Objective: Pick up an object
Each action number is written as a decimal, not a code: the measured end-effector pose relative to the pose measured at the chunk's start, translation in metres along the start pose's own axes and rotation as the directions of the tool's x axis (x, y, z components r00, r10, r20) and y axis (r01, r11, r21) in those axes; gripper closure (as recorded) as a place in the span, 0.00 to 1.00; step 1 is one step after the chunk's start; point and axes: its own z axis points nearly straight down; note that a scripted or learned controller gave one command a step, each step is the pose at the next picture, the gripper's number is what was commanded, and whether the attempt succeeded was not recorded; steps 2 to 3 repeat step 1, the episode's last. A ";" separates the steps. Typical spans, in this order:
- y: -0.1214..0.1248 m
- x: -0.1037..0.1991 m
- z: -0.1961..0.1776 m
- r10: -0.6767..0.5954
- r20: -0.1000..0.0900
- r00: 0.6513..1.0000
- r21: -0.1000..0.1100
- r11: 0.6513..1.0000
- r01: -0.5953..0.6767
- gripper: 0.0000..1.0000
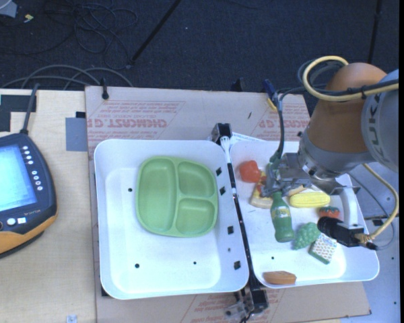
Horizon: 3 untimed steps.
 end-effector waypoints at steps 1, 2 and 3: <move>0.004 0.048 -0.143 0.001 0.000 1.000 -0.004 1.000 -0.001 1.00; 0.004 0.048 -0.143 0.001 0.000 1.000 -0.004 1.000 -0.001 1.00; 0.004 0.048 -0.143 0.001 0.000 1.000 -0.004 1.000 -0.001 1.00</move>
